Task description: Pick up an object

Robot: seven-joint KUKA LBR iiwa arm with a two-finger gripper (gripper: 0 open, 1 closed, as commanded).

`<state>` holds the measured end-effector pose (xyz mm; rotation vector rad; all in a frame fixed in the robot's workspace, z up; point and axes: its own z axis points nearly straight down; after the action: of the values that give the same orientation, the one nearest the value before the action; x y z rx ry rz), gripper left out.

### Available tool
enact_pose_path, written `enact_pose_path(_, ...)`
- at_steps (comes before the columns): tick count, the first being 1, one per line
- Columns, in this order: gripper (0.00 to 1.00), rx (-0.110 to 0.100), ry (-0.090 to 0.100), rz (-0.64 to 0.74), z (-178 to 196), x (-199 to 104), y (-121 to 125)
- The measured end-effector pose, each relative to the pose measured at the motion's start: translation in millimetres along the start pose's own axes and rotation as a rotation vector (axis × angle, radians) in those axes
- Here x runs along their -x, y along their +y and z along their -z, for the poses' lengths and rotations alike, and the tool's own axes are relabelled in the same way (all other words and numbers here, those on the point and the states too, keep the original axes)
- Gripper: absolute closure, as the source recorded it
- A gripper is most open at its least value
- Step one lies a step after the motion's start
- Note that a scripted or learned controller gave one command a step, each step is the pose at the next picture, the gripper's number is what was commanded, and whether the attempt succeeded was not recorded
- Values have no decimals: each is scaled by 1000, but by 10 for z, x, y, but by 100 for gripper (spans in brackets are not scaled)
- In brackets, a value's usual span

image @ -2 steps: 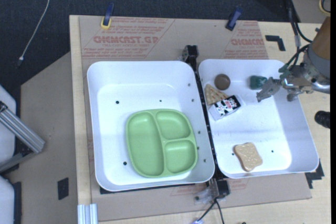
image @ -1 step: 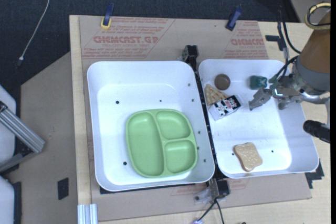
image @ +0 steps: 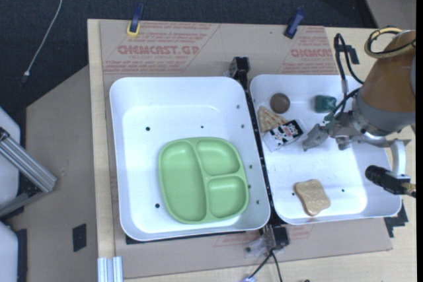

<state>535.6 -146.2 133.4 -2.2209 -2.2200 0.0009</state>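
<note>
Tool hangs in the right bin, jaw state indeterminate. Card box at its 9 o'clock; toast piece at 6 o'clock.

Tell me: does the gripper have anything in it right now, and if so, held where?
Nothing seems held. The gripper hangs over bare floor of the right bin, with the black-and-white packet just beside it; no object shows between its fingers.
</note>
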Motion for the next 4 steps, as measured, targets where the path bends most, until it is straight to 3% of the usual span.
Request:
enact_pose_path(1,0,-2,1,-1,-511,-4,-3)
enact_pose_path(2,100,3,-1,0,-384,-3,8)
enact_pose_path(4,100,10,-4,2,646,-30,122)
